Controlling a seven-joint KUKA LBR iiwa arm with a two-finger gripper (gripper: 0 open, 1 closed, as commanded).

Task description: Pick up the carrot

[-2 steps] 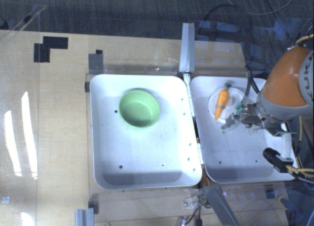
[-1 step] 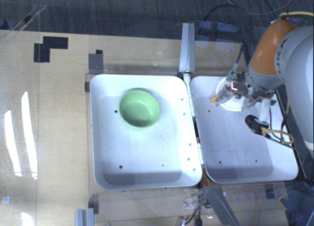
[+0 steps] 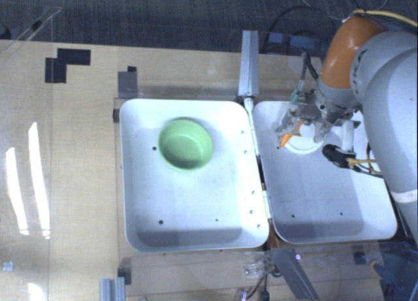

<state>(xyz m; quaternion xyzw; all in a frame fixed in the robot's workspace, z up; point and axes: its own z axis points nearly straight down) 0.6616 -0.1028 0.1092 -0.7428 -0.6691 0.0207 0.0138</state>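
The gripper [image 3: 302, 125] hangs over the upper part of the right bin [image 3: 333, 215], with the carrot [image 3: 288, 136] between its fingers [image 3: 285, 123], orange tip pointing down-left, just beside the divider between the bins. Directly under the gripper lies a white plate [image 3: 304, 144]. Left of the gripper, the left bin [image 3: 189, 221] holds a green bowl [image 3: 186, 143].

Bins [image 3: 196, 228] smooth white plastic; bowl [image 3: 186, 144] matt green; bench [image 3: 65, 162] pale wood.
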